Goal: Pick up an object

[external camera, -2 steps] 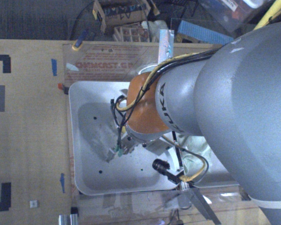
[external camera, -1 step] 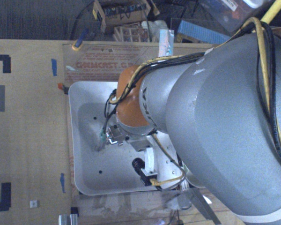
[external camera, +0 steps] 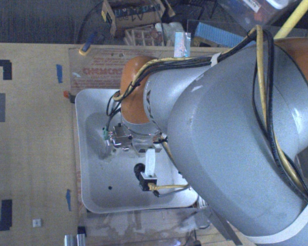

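Item: grey arm [external camera: 231, 137] with an orange band [external camera: 134, 94] above the wrist, entering from the right and covering most of the right half of the camera view. Black and yellow cables [external camera: 262, 86] run along its body. Item: claw [external camera: 112, 143], positioned low over the left part of a shallow white bin [external camera: 92, 188]; its fingers are too small and too hidden by the wrist to tell whether they are wide or narrow, and nothing can be seen between them. Item: a white-and-black attachment [external camera: 148, 174] hangs below the wrist, over the bin's middle. Item: a small dark speck [external camera: 110, 188] on the bin floor, too small to identify; no other loose object for picking can be made out. Item: tan tabletop [external camera: 31, 137], bearing black corner marks [external camera: 2, 69] and blue tape strips [external camera: 59, 74]. Item: cardboard clutter [external camera: 133, 12] beyond the far edge.
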Available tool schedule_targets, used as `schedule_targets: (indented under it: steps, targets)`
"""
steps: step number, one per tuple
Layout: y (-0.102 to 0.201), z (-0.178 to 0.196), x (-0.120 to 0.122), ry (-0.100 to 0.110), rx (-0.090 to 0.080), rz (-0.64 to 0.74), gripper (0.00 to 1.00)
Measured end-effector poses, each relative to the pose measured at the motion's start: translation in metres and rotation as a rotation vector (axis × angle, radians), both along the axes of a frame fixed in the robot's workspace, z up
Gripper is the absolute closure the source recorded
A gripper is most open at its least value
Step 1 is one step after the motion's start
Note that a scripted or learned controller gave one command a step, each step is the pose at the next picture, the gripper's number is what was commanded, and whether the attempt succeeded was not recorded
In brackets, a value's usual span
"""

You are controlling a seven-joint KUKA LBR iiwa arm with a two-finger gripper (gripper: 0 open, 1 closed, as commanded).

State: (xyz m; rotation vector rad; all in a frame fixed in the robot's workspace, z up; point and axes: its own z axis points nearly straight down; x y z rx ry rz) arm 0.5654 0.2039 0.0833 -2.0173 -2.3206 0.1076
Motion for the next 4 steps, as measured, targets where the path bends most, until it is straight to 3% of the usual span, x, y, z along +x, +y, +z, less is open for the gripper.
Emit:
schedule_targets:
  steps: [1,2,3,4]
  targets:
    - [0.001,0.007,-0.027,-0.102,0.005,-0.231,0.00]
    - [0.021,0.007,-0.079,-0.107,-0.001,-0.395,0.00]
    - [-0.003,0.007,-0.076,-0.102,-0.024,-0.976,0.00]
    - [0.018,0.007,-0.081,-0.100,-0.040,-1.252,0.00]
